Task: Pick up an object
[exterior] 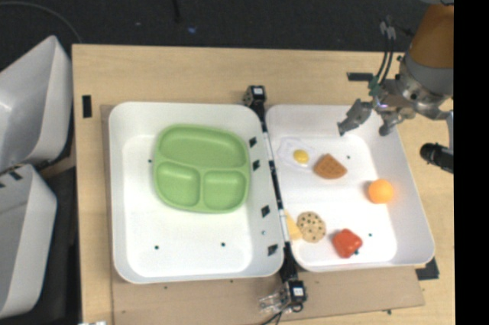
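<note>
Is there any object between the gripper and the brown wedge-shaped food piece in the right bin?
Nothing visible. The gripper is over the upper part of the right white bin, fingers spread, and bare bin floor lies between it and the brown wedge-shaped food piece. The small yellow round piece sits off to the wedge's left.

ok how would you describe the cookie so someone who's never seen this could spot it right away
Look in the right-hand white bin, the one without the green divided plate. Along its near left side, by the divider between the bins, lies the cookie. It is the flat, round, tan piece dotted with dark chips, left of the red item and touching a pale yellow piece.
</note>
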Controlling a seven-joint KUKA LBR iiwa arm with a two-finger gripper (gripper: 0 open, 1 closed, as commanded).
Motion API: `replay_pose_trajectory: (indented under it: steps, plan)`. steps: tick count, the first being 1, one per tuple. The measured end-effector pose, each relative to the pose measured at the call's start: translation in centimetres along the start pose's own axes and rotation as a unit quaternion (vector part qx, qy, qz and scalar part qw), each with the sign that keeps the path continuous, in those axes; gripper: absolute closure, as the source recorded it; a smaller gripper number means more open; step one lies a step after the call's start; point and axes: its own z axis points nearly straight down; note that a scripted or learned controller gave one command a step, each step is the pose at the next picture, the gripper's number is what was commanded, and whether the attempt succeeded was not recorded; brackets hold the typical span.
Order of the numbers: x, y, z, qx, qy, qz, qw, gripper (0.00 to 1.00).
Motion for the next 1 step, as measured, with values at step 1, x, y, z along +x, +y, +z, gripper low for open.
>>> replay_pose_trajectory:
  steps: [1]
  plan:
    - [0.06,0.24,-0.84,-0.007,-0.001,-0.001,1.0000,0.00]
